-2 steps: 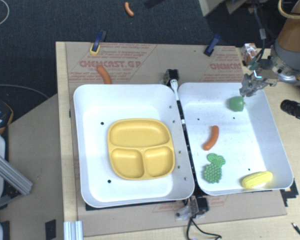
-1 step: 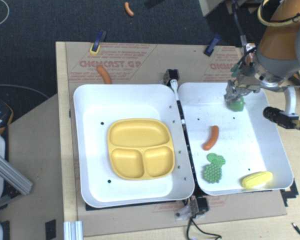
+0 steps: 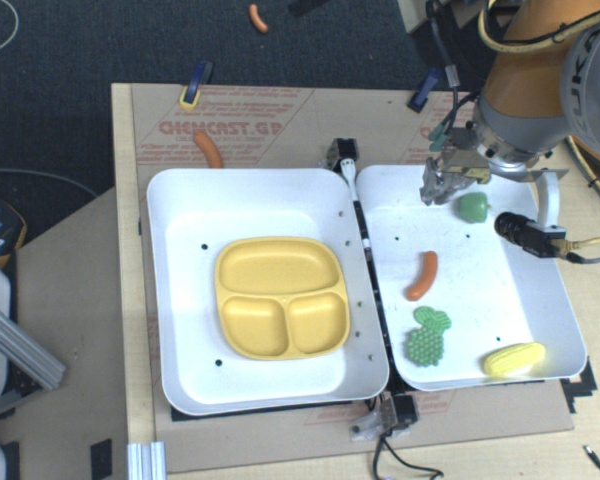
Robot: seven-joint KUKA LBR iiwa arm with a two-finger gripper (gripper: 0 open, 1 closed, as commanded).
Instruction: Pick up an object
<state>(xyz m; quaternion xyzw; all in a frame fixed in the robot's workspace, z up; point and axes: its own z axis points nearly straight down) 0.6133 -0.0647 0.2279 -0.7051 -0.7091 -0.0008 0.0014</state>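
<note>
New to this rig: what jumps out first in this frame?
The yellow divided tray sitting in the middle of the left bin. Then the grey-and-orange arm, its gripper low over the right bin's far end, beside a green round object. An orange sausage, green grapes and a yellow piece lie nearer.

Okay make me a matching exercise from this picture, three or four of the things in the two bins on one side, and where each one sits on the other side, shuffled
Things:
1. yellow divided tray
2. orange sausage
3. yellow corn cob
4. light green piece

Places:
A. front right corner of the right bin
B. middle of the right bin
C. middle of the left bin
D. back of the right bin, right beside the claw

Pairs: 1-C, 2-B, 3-A, 4-D
</note>
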